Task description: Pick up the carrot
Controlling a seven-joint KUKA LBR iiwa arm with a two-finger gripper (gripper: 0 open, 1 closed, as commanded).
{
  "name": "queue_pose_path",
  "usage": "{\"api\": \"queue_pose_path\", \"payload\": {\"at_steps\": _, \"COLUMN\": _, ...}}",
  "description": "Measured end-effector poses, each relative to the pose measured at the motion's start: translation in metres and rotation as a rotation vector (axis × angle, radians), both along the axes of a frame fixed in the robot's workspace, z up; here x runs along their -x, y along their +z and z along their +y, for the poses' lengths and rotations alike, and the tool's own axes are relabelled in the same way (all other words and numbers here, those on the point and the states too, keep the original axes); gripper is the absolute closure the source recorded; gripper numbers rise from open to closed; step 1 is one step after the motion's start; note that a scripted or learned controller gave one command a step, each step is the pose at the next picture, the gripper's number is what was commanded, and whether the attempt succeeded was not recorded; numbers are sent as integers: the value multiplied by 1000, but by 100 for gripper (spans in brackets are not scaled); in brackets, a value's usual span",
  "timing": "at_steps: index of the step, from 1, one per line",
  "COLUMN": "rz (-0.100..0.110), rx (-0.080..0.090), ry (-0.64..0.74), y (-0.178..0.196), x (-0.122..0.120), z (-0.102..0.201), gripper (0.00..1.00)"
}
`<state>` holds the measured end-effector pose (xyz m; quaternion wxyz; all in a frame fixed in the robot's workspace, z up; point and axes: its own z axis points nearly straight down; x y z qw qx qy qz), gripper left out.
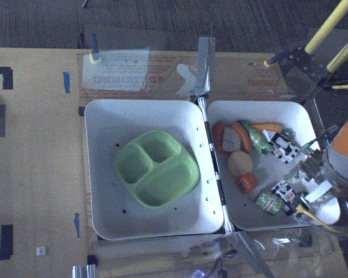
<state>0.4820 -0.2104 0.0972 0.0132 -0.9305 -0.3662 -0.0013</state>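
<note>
Orange, slim and tapered: carrot (268,127) lying flat near the far wall of the right bin (252,106), long axis running left-right, green leafy end (256,136) toward the left. Crowded just left by a red-and-orange sliced toy (231,136); nearer, a beige round ball (240,163), a small tomato (247,182) and a green carton (269,202). Over the bin's right side, end effector (313,181) hovering well apart from the carrot, holding nothing visible; finger spread impossible to tell. In the left bin (98,172), a green divided plate (156,168). Beneath both, the wooden surface (35,172).
</note>
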Motion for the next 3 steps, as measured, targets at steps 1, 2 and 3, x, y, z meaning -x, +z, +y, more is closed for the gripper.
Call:
{"api": "queue_pose_path", "payload": {"at_steps": 1, "rz": 0, "rx": 0, "ry": 0, "y": 0, "x": 0, "z": 0, "gripper": 0}}
{"api": "queue_pose_path", "payload": {"at_steps": 2, "rz": 0, "rx": 0, "ry": 0, "y": 0, "x": 0, "z": 0, "gripper": 0}}
{"api": "queue_pose_path", "payload": {"at_steps": 3, "rz": 0, "rx": 0, "ry": 0, "y": 0, "x": 0, "z": 0, "gripper": 0}}
